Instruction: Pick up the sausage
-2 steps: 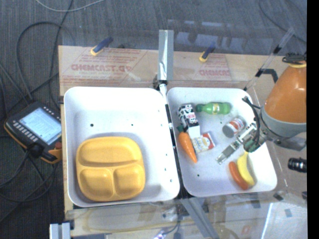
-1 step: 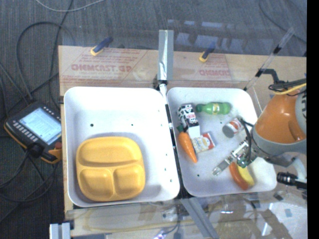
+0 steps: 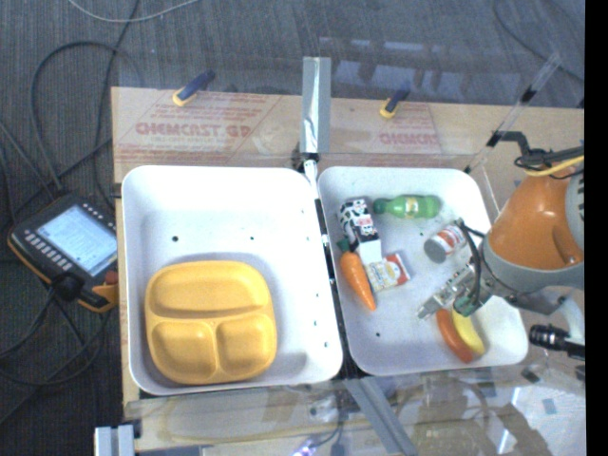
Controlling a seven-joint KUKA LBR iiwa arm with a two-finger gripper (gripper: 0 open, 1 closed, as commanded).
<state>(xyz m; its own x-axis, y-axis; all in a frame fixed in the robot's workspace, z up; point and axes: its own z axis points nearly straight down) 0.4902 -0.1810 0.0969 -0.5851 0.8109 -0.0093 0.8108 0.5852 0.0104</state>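
Item: yellow tray [image 3: 211, 323], left bin [image 3: 218, 183]; well apart from the jaws. Item: sausage [image 3: 454, 336], reddish, right bin [image 3: 399, 345], just below the gripper [image 3: 454, 293], touching a banana [image 3: 470, 332]. Jaw spread: cannot tell. Item: carrot [image 3: 358, 279], further off beside a carton [image 3: 358, 226]. Advice: straddle the sausage's width, clear of the banana, descend fully before closing.

Bright even light, soft shadows inside the bins, slight overall blur
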